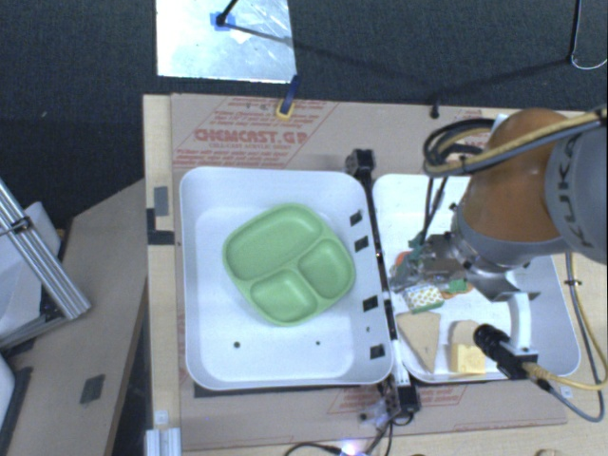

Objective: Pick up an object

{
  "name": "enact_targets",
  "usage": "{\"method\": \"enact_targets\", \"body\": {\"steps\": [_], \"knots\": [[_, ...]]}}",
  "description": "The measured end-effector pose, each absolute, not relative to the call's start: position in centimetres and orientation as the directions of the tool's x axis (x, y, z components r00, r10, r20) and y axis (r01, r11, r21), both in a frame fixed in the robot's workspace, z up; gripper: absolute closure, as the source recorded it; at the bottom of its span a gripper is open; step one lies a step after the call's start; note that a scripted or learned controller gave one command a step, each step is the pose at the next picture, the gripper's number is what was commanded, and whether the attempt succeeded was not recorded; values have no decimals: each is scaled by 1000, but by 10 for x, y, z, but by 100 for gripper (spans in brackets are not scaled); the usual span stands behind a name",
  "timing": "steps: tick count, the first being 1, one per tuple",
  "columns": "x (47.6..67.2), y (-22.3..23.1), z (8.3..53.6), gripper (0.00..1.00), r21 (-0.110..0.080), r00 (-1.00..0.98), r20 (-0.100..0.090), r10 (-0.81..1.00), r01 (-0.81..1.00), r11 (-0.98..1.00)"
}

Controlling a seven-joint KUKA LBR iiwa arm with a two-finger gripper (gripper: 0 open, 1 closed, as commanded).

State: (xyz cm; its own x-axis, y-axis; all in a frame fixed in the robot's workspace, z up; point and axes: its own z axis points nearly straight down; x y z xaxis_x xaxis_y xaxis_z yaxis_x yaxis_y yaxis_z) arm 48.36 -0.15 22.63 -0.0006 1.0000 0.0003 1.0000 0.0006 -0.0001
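The arm [518,193] reaches in over the right bin [404,193], its orange band covering much of that bin. The gripper [429,266] hangs low near the bin's left wall; whether its jaws are open or closed cannot be told, as the wrist hides them. Just below the jaws lies a small patterned object [424,297], seemingly touching or nearly so. Further below it rest a tan wedge [423,338] and, to the right of that, a yellow block [467,357]. Well off to the left of the jaws, the left bin [204,255] holds a green divided plate [290,264].
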Motion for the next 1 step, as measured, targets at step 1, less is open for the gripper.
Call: {"method": "enact_targets", "body": {"steps": [1], "knots": [[489, 3, 233, 100, 1, -5, 0, 1000, 1000, 5]]}}
